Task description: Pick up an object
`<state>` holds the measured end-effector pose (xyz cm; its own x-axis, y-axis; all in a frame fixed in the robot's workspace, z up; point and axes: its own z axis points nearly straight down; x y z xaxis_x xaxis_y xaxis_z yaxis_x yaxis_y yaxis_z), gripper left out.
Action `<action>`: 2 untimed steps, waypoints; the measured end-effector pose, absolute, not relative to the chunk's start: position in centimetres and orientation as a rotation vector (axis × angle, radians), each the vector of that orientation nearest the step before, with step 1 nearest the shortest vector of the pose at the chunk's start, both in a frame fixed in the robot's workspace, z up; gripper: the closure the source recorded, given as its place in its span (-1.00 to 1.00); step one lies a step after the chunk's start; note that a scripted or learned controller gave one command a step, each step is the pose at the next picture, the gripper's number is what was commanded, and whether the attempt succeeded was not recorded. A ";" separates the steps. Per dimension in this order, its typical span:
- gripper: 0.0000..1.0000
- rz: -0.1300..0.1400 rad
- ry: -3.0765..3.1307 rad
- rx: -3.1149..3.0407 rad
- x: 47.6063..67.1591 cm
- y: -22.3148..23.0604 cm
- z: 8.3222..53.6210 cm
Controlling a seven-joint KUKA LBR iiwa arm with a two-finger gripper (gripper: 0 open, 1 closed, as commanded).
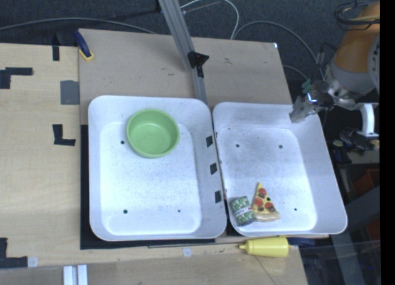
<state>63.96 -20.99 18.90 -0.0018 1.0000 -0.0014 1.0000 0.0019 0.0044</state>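
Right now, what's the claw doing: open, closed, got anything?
Claw: over the top right corner of the right bin; open or closed cannot be told, and nothing is visibly held in it.

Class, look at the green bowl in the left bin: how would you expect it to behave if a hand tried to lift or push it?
The green bowl sits upright on the flat floor of the left bin, so a push would probably slide it rather than tip it. Its round rim looks wide, likely suiting a pinch on the wall. It appears to be plastic, so probably light and stiff.
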 end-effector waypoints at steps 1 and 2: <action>1.00 0.003 2.221 2.216 64.1 -20.9 23.1; 1.00 0.003 2.231 2.214 64.5 -14.6 23.4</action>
